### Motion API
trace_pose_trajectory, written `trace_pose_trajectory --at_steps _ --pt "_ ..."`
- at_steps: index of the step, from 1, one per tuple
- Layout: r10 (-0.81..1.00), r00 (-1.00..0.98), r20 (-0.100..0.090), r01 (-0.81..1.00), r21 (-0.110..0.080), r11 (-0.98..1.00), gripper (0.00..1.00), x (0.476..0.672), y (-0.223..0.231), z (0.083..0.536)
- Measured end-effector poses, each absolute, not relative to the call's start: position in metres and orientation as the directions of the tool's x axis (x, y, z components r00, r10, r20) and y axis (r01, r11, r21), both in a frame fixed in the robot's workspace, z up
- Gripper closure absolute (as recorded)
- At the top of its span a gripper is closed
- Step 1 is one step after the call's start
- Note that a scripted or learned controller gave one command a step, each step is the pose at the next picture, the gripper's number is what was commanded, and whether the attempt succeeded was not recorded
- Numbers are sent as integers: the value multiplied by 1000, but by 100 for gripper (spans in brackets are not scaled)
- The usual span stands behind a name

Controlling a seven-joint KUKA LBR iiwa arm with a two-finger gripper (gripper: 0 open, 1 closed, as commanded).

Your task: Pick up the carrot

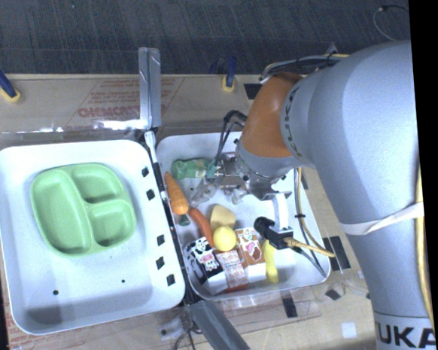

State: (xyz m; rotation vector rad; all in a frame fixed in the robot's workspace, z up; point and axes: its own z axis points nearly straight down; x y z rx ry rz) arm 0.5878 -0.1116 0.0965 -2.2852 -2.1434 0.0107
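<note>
1. Camera view, looking down at a slant: I see 2 white bins side by side on the bench, the left bin (13,247) and the right bin (317,272).
2. Left bin: it holds 1 green tray (84,207) with 3 compartments, lying toward its upper left.
3. Arm (367,144): grey with an orange band (268,121), it reaches in from the right and bends down over the upper part of the right bin.
4. Gripper (218,179): it sits low in the upper middle of the right bin, pointing left. I cannot tell from here whether the claw is spread or pressed together; the metal parts blur into each other.
5. Carrot (176,195): it lies against the left wall of the right bin, long axis running up and down, just left of the gripper. I see nothing of it between the claw's tips.
6. Green packet (188,167): at the upper left of the right bin, just above the carrot and beside the gripper.
7. Red pepper (201,225): just below and right of the carrot.
8. Lemon (224,239): near the bin's middle, below a pale yellow piece (222,215).
9. Banana (270,261): upright near the lower right, beside small printed boxes (232,264).
</note>
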Motion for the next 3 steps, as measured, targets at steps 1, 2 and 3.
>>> trace_pose_trajectory --at_steps 1,2,3 --pt "825 565 -2 825 -5 -565 0 604 -95 89" --pt "830 557 -4 830 -12 -557 100 604 -94 96" --pt "831 557 -4 830 -13 -557 0 604 -93 96"
